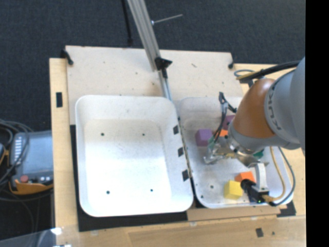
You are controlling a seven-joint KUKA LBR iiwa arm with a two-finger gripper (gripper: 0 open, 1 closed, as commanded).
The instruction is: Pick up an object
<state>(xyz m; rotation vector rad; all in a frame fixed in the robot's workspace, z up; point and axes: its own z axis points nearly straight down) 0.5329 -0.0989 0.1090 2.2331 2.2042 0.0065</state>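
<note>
Down in the right bin [205,192] we see the arm [277,107] reaching in from the right, its orange band above the wrist hanging over the bin's middle. The jaws [212,156] sit low over the bin floor, just below and to the right of a purple block [204,136], close beside it. We cannot tell whether the jaws are apart or together, because the wrist and cabling cover most of them, and we see nothing clearly held between them.

A yellow block [233,189] lies near the front of the same bin, well apart from the jaws. Just to its right and slightly behind it rests an orange block [246,177], partly hidden by a black fitting and a white strap. A small bit of orange also shows right beside the purple block, against the arm, too hidden for us to name.

The left bin [128,153] sits just beside the right one, touching it along the shared edge, its white floor showing a few dark dots. Both bins rest on the pale wooden table [113,71]. A slanted metal pole [146,30] rises from the table's back half, above the gap between the bins.
</note>
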